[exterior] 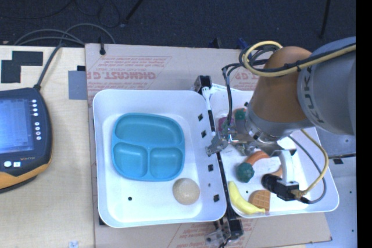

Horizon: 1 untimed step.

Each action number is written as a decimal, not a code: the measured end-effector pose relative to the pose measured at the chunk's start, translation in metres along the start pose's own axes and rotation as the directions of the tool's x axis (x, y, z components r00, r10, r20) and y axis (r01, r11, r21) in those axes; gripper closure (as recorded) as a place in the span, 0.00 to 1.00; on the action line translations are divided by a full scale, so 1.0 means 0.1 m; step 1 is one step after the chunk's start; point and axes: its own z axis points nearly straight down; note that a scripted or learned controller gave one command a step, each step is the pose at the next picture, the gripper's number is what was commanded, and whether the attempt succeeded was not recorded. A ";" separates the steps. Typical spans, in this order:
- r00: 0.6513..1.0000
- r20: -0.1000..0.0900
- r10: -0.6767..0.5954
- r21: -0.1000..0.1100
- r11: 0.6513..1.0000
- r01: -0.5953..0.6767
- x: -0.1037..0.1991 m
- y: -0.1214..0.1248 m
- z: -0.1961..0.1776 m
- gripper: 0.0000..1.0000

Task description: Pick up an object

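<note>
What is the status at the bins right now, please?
Arm low over right bin; fingers hidden. Nothing seen held. Banana, green ball, waffle piece loose there. Left bin: blue tray, beige ball.

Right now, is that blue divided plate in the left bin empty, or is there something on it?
Empty. The blue divided plate shows bare compartments, all plain blue. The beige ball lies beside it on the floor of the left bin, not on the plate.

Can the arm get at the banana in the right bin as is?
Probably yes: the banana lies uncovered at the right bin's front edge, beside a waffle-like piece. The gripper sits above nearby toys.
</note>
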 end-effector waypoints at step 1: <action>1.000 0.004 0.008 -0.021 1.000 -0.008 0.15 -0.50 -2.33 0.00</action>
